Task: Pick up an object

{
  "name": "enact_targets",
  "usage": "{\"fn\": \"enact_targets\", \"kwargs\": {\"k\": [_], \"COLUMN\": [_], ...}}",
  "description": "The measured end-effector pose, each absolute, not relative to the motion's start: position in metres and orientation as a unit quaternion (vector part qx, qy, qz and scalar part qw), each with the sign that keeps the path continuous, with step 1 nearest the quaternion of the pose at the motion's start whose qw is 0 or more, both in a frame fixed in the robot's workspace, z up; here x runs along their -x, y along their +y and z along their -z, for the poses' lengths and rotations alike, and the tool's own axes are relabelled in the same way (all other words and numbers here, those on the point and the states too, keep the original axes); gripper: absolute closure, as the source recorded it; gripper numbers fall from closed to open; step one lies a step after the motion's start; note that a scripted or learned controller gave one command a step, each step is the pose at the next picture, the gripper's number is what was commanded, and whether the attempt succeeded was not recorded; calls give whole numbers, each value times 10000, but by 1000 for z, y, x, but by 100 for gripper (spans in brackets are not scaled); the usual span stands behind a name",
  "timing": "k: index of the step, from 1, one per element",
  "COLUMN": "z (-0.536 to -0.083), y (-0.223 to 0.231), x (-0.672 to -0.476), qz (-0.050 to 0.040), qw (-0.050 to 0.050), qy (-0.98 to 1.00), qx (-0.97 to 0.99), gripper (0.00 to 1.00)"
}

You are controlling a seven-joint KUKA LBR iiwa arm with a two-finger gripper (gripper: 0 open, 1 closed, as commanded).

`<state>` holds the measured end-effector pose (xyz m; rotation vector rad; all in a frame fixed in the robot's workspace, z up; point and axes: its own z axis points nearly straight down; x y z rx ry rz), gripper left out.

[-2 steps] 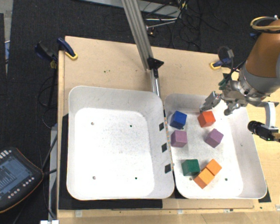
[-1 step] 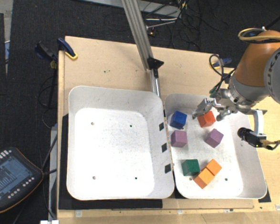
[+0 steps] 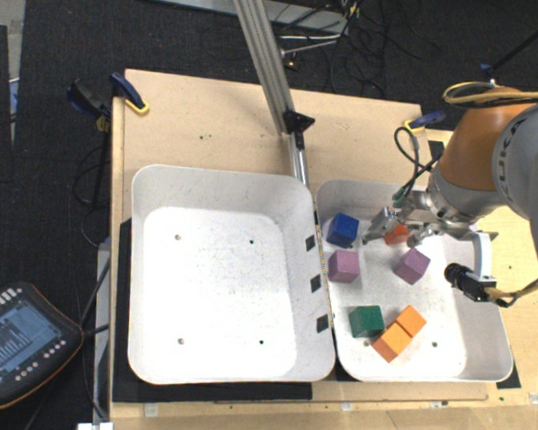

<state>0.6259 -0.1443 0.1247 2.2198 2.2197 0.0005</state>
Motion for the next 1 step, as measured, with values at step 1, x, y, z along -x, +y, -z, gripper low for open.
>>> {"fn": "enact_targets", "kwargs": {"k": [1], "z": [-136], "y": [-144], "x": [-627], "qz": [-10], "qw": [18], "qy": [7069], "qx": [-7073], "gripper": [100]}}
